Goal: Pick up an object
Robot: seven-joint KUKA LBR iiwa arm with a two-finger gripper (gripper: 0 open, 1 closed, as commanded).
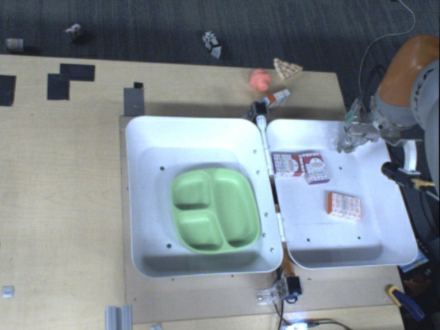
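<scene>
The gripper (348,141) is hovering over the right bin (385,253), its opening impossible to tell; the orange carton (343,205) beyond looks light, stiff, best pinched across its short sides.

A robotics lab: a pale wooden table (62,184) bearing two shallow white plastic bins (148,143), black tape markers (69,80), loose cables (385,43), dark carpet (137,12).

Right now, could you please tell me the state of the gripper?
Gripper: above the right bin's upper right corner, holding nothing visible; open or closed cannot be told.
</scene>
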